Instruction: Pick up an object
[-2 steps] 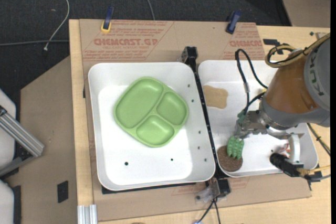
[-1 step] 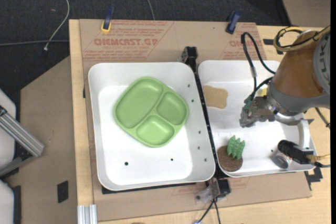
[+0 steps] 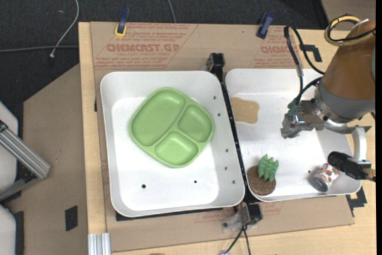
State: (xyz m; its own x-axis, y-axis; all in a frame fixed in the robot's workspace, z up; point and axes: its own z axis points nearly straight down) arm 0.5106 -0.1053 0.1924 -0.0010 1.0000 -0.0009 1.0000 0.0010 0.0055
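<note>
My gripper (image 3: 292, 127) hangs over the middle of the right bin (image 3: 280, 82), with the grey and orange arm reaching in from the right. A flat tan piece (image 3: 245, 110) lies to its left, near the bin's left wall. At the bin's front left corner, below the gripper, a small green cactus toy (image 3: 268, 168) stands on a round brown base. A small red-and-white patterned cup (image 3: 324, 177) lies on its side at the front right. Nothing shows between the gripper and the bin floor.
The left bin (image 3: 119, 146) holds a green divided plate (image 3: 172, 126) set at an angle near its middle. A black divider strip with clamps runs between the two bins. Both bins sit on a cardboard sheet with blue clips at its far edge.
</note>
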